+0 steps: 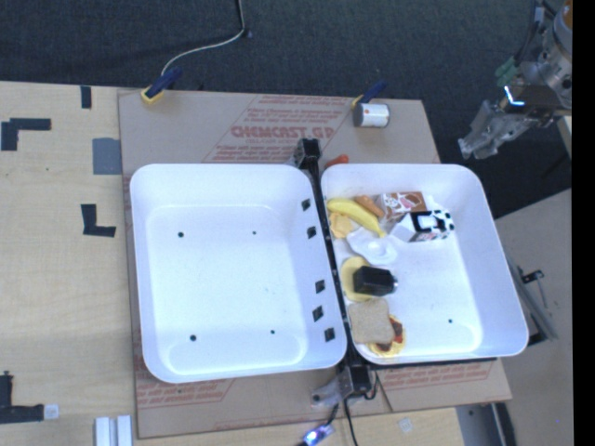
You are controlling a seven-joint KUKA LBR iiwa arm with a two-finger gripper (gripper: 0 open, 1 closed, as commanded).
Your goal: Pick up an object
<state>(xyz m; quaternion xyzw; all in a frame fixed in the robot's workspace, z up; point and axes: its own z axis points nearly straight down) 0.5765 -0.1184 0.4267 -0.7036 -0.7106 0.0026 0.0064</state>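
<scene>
You will find the gripper above the dark floor beyond the right bin's far right corner; its state cannot be determined. The banana, black-and-white carton and black block lie in that bin, well apart from it.

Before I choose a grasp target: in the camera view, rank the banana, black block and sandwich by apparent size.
1. sandwich
2. banana
3. black block
Sandwich and banana look close, so their order is unsure.
</scene>
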